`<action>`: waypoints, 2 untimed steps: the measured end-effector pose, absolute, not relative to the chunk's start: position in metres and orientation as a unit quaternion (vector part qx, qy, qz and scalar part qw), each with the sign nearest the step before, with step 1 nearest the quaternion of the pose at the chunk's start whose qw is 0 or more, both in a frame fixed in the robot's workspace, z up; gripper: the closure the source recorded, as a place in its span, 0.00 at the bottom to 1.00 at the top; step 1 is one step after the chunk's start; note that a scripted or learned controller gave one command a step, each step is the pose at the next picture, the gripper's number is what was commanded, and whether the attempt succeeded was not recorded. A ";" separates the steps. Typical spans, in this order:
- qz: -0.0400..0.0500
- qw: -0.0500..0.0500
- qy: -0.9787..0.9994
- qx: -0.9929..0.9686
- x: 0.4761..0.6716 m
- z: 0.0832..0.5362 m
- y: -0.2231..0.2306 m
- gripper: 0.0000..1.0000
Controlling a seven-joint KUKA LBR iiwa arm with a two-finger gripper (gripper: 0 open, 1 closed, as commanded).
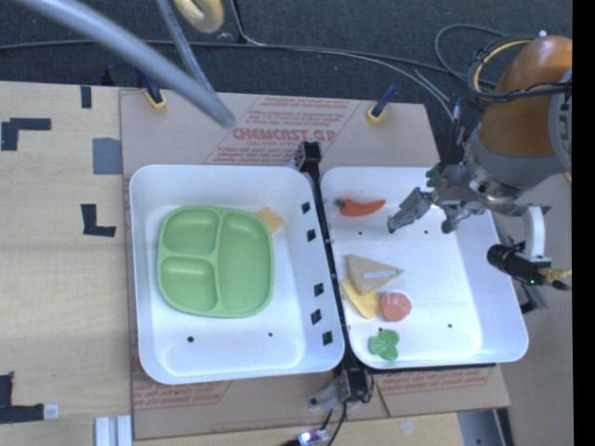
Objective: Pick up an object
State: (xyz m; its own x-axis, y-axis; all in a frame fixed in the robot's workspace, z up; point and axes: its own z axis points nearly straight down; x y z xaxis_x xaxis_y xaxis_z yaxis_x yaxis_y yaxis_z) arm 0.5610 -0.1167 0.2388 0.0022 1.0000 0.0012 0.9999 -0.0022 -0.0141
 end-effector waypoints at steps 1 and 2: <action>0.001 0.001 -0.708 -0.707 0.563 0.246 -0.116 0.00; 0.002 0.002 -0.707 -0.707 0.563 0.197 -0.108 0.00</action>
State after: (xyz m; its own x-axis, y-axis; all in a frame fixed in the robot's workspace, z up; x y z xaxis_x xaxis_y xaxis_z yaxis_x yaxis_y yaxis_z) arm 0.5630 -0.1076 0.1974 -0.0011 1.0000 -0.0003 1.0000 0.0011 -0.0059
